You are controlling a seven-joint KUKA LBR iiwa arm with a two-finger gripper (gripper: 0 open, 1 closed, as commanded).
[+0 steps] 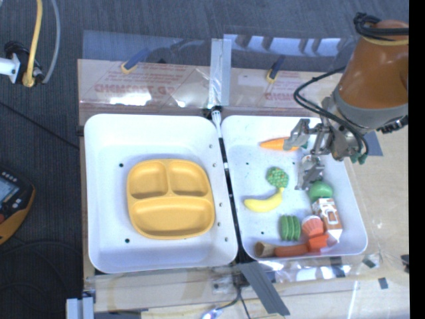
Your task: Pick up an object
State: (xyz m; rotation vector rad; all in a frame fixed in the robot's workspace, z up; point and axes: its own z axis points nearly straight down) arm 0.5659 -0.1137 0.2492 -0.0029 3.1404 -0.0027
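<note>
lying loose in the right bin (pixel 234 178): orange carrot (pixel 273 143) at the far end, broccoli (pixel 277 177) over a curved yellow banana (pixel 264 203), green pepper (pixel 289 227), sausage (pixel 282 250) along the near wall.

Yellow divided plate (pixel 171 198) in white left bin (pixel 106 244); orange carrot (pixel 273 143), yellow banana (pixel 263 203), green broccoli (pixel 277 177).

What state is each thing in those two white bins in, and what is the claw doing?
Tray: flat in left bin, compartments bare.
Carrot: lying in right bin, beside the gripper.
Broccoli: loose.
Banana: lying flat, loose.
Green fruit: just below the gripper.
Gripper: low over right bin, nothing seen between fingers.
</note>
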